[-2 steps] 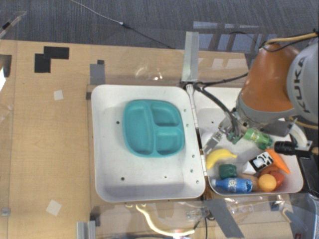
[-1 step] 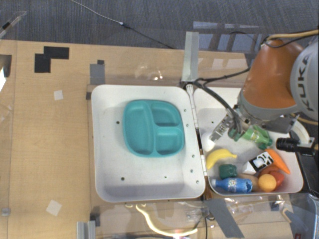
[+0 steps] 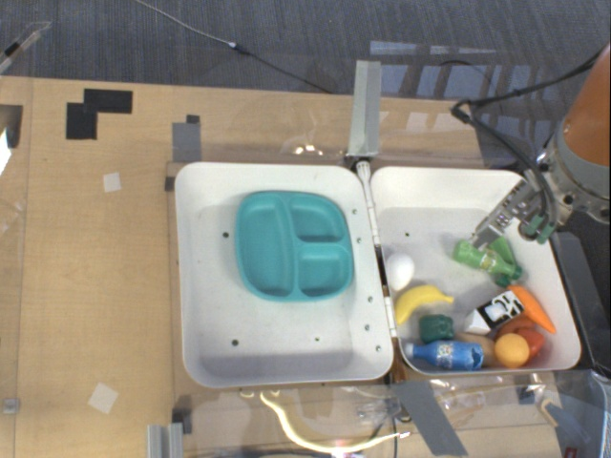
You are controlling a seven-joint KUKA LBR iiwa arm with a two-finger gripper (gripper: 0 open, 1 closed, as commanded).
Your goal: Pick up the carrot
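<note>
The carrot is an orange wedge lying near the right wall of the right bin, with a black-and-white cube to its left and an orange ball in front of it. My gripper hangs over the upper right part of that bin, its tip right above a light green vegetable. It sits up and to the left of the carrot, apart from it. The arm's orange band shows at the right edge.
The right bin also holds a white egg, a banana, a dark green piece and a blue bottle. A teal divided plate lies in the left bin. A black cable runs behind the bins.
</note>
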